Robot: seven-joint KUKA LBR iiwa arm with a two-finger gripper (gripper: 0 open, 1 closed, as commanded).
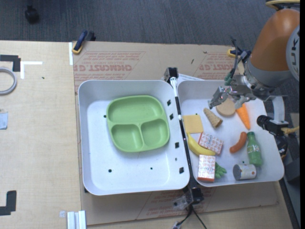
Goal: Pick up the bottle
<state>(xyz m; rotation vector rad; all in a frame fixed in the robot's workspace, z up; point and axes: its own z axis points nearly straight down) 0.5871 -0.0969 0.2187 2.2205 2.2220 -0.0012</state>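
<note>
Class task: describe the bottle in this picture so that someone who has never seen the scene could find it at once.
Start at the right-hand white bin, the one crowded with toy food, and go to its right side. There a small green plastic bottle lies between a red sausage and the rim. It is the only green, necked, labelled item among them.

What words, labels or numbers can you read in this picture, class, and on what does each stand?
Red print on the cardboard under the bins: upside down and too faint to read with certainty.
Bottle label: too small to read.
Two red-and-white cartons and: print too blurred to read.
Can: no legible text.
</note>
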